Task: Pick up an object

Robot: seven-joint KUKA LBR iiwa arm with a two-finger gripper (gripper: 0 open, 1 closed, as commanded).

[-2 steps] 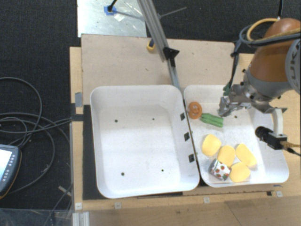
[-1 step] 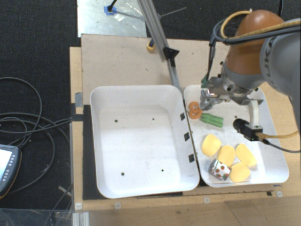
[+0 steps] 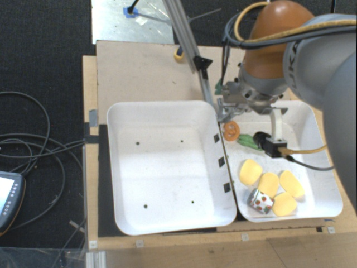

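Observation:
My gripper (image 3: 227, 113) hangs under the orange wrist band over the back left corner of the right bin (image 3: 329, 197). Just below it, by the wall between the bins, is a small orange round object (image 3: 231, 130); whether the gripper touches it I cannot tell. A green object (image 3: 249, 142) lies beside the orange one. Several yellow lemon-like pieces (image 3: 269, 184) cluster at the front of the right bin. A small red, white and green patterned object (image 3: 260, 201) rests among them.
The left bin (image 3: 162, 166) lies beside the right one, sharing a wall with black clips (image 3: 221, 162). A black cable plug (image 3: 270, 144) with a yellow cable hangs over the right bin. A slanted metal pole (image 3: 187, 35) crosses behind the bins.

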